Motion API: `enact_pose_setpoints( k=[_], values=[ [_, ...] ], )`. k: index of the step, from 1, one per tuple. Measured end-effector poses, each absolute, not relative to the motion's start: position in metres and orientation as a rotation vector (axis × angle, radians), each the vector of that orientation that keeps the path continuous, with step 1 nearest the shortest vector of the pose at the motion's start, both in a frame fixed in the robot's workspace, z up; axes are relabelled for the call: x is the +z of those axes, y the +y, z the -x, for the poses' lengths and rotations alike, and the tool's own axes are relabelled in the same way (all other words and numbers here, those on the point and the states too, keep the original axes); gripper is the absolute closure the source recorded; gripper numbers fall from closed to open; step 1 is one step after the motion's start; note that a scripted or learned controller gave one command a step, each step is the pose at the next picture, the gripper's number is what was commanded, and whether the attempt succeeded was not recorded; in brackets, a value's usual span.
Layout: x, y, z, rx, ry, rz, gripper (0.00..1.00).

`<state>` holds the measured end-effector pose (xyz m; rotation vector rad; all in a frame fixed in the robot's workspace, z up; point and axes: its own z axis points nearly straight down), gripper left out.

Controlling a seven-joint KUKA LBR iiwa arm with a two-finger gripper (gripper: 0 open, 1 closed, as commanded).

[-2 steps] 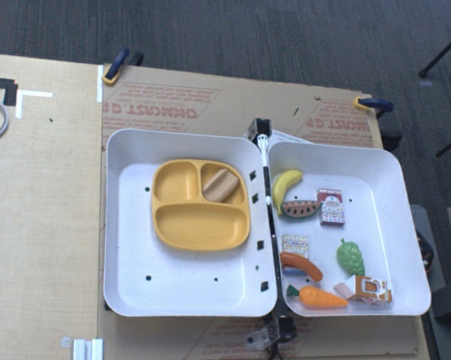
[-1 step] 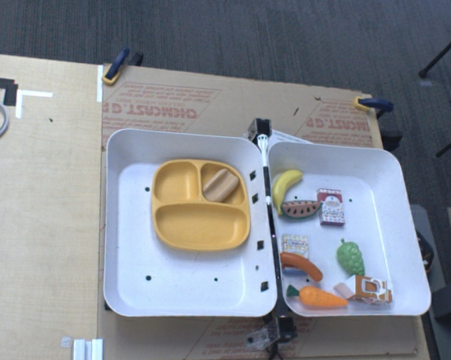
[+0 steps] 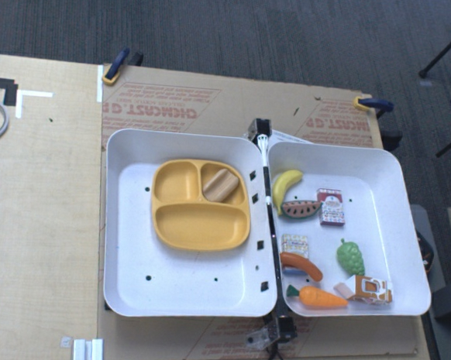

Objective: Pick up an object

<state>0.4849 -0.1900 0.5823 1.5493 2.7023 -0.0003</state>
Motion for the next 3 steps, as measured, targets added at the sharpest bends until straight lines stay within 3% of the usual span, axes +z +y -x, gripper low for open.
enact_pose_setpoints(
  k=[1,2,3],
  values=[
    [0.274,-0.222,-0.55,-0.001,2.647,-1.69,1.0],
    [0.418,-0.215,-0.58,-0.001,2.719,-1.568,1.0],
    [0.428,-0.215,-0.581,-0.002,2.718,-1.563,1.0]
  ],
)
